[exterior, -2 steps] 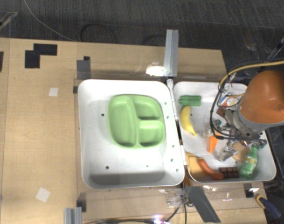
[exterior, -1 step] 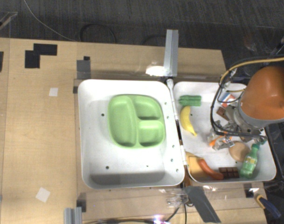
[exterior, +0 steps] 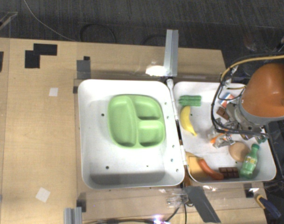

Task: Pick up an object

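The desk (exterior: 34, 139) carries two white bins side by side; the left bin (exterior: 93, 171) holds a green divided tray (exterior: 135, 120), lying flat near its middle; the right bin (exterior: 197, 88) holds the loose objects. A banana (exterior: 187, 120) lies near that bin's left wall, its long axis running roughly top to bottom of the view, with a slight curve and its lower tip bending toward the right; just above it a green block (exterior: 190, 100) lies crosswise, long axis left to right. Along the near edge lie an orange wedge-like piece (exterior: 196, 164), a red sausage-shaped thing (exterior: 211, 171) slanting down to the right, and a dark brown bar (exterior: 228, 172); a green bottle (exterior: 250, 161) stands slanted at the near right corner, cap pointing up the view, just beside a tan egg-like object (exterior: 238, 151). The arm's grey and orange wrist (exterior: 267, 92) hangs over the right side of this bin, cables around it; the gripper (exterior: 224, 139) sits low by the tan object, and I cannot tell how it is set or whether it has hold of anything.
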`<state>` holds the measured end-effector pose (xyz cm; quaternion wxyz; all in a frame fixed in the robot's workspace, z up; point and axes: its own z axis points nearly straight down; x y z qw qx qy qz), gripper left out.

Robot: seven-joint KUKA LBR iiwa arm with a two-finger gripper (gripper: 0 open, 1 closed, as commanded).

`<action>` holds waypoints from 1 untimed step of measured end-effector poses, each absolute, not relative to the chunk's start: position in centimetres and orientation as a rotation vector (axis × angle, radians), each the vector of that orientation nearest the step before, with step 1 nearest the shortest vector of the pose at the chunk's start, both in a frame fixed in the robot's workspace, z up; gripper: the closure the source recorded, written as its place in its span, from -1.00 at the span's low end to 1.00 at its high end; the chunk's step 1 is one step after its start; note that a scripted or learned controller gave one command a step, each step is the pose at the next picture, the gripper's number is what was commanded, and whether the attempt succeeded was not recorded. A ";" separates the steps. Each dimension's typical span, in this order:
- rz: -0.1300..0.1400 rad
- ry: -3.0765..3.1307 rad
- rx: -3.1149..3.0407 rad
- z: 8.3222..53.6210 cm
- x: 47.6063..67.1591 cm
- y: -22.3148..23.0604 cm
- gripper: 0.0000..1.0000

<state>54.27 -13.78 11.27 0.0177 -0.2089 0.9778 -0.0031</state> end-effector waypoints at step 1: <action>-0.001 3.036 -0.749 17.6 61.9 -8.6 1.00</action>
